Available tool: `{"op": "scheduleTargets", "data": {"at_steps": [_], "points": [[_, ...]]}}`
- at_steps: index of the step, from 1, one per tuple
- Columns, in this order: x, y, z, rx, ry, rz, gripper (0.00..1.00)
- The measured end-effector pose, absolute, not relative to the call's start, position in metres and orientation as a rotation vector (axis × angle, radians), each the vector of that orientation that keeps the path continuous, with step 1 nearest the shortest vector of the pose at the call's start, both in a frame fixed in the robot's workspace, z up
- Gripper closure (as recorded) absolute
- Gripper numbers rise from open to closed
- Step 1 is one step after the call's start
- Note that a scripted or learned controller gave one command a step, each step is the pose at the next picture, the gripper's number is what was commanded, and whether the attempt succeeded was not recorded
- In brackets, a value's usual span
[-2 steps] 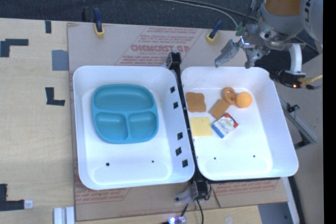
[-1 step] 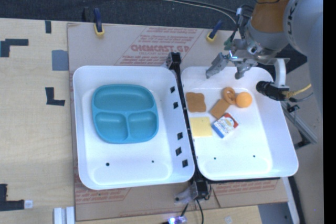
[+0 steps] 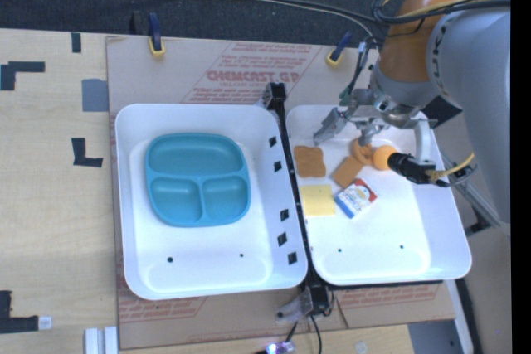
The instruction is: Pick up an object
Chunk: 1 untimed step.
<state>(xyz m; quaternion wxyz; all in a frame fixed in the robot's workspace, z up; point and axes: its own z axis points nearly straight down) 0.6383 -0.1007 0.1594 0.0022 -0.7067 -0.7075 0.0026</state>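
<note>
So far nothing is picked up. My gripper [image 3: 352, 127] hangs over the far part of the right bin [image 3: 431, 261], fingers spread wide with nothing between them, and every piece lies on the bin floor. The whole job is ahead of me, then: choose one, come down over it, close and lift.

The candidates sit in a loose cluster just below me. A brown square [image 3: 309, 162] lies nearest the wall between the bins. A second brown piece [image 3: 348, 172] lies turned at an angle beside it, and an orange lump [image 3: 369, 155] sits just beside that one, almost under my wrist. Nearer the front are a yellow square [image 3: 317, 200] and a small printed packet [image 3: 357, 199], close together (touching or not, I cannot tell).

I judge the crowding to be the main trouble. The flat pieces offer little edge to pinch, and closing on one could nudge its neighbour. The brown square is also close to the dividing wall, which leaves little room for a finger on that side. The left bin [image 3: 133, 261] holds a blue divided plate [image 3: 197, 180], well apart from me and no obstacle. Both bins rest on the worktop [image 3: 50, 203].
</note>
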Motion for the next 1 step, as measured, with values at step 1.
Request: {"op": "scheduleTargets", "data": {"at_steps": [1], "points": [[0.6327,-0.108,0.1109,-2.219,-2.22,0.007,0.0]]}}
